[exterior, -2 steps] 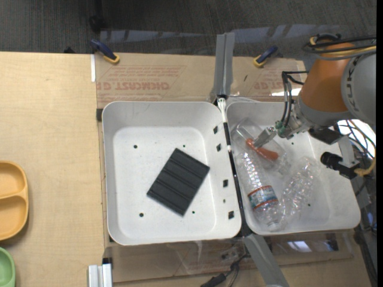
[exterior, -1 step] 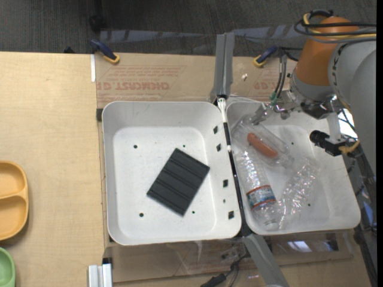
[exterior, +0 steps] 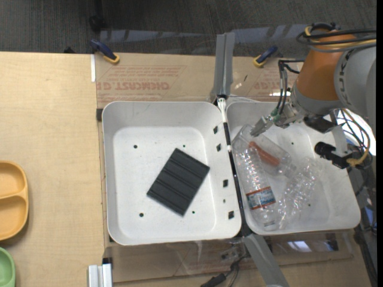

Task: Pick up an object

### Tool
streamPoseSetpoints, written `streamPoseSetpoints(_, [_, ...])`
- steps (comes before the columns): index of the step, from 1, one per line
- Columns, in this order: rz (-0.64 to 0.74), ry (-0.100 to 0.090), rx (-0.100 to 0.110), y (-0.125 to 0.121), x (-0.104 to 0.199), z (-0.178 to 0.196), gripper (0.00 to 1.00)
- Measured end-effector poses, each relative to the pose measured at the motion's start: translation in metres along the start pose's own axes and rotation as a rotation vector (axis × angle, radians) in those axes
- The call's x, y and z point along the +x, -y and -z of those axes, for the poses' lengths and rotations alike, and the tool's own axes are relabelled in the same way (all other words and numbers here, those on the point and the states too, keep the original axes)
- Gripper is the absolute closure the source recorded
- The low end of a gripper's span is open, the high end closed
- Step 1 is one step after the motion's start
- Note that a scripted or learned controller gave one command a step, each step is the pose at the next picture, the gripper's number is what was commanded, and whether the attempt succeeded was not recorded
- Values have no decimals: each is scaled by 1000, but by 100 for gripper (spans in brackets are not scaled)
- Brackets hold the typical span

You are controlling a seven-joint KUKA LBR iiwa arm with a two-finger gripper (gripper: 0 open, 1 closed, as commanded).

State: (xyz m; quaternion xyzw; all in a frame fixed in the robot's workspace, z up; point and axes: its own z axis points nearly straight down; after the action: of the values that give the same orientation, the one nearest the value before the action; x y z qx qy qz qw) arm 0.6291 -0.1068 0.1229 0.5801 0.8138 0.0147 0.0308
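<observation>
Lying in the right bin (exterior: 335,220), a crumpled clear plastic bottle (exterior: 258,178) with a blue-and-white label runs from the bin's upper left corner down toward its near wall, beside a heap of crinkled clear plastic wrap (exterior: 299,187). A reddish-orange tube-like object (exterior: 266,154) rests against the bottle's upper part, partly under the clear plastic. The pincer (exterior: 264,126) hangs over the back left part of this bin, just above the bottle's top end — how far its fingers are parted cannot be told from this angle, and nothing is seen between them. Behind it the arm (exterior: 335,70), grey with an orange band, enters from the right, with black cables looping beside the wrist.

The left bin (exterior: 111,178) holds one black ribbed rectangular block (exterior: 178,181), lying flat and turned diagonally near the bin's middle. Both white bins touch along a shared central edge. They sit on a cardboard sheet (exterior: 155,79) clamped at the back by blue-and-orange clamps (exterior: 105,51). On the wooden surface (exterior: 48,118) to the left — well apart from the bins — lie a yellow divided tray (exterior: 12,199) and a green dish (exterior: 5,268).
</observation>
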Motion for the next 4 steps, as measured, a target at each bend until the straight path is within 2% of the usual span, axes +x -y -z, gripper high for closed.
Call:
streamPoseSetpoints(1, [266, -38, 53, -39, 13, 85, 0])
streamPoseSetpoints(2, [236, -40, 56, 18, 15, 4, 0])
streamPoseSetpoints(3, [256, -49, 70, 0, -8, -35, 0])
streamPoseSetpoints(4, [255, -49, 70, 0, -8, -26, 100])
